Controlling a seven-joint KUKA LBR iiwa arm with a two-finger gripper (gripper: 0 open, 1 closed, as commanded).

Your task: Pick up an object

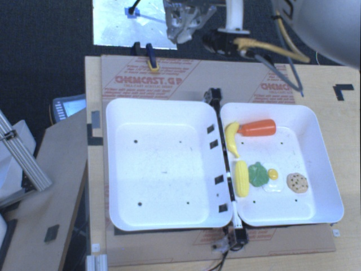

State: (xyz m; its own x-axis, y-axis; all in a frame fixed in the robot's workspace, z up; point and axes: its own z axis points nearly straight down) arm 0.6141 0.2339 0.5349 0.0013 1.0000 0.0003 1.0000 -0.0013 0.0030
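Overhead slanted view of a bench (96,151) w/ two shallow white bins side by side on a brown board printed "CHEMCAST GP" (148,80) in red, repeated at other angles. The end effector (181,26) hangs high at the top of frame, beyond the bins' far edge, above a shiny metal sheet (115,13); can't tell if its fingers are wide or narrow, and nothing is seen between them. Yellow and grey cables (271,48) trail to its right. The left bin (163,162) sits directly below/nearer the camera from the end effector. The right bin (321,151), below and to its right, holds all the objects: a yellow banana (232,138) touching an orange carrot (258,127), a corn cob (241,178) just beside a green leafy piece (259,174), a fried egg (272,178), and a cookie (297,182). All are well apart from the end effector.
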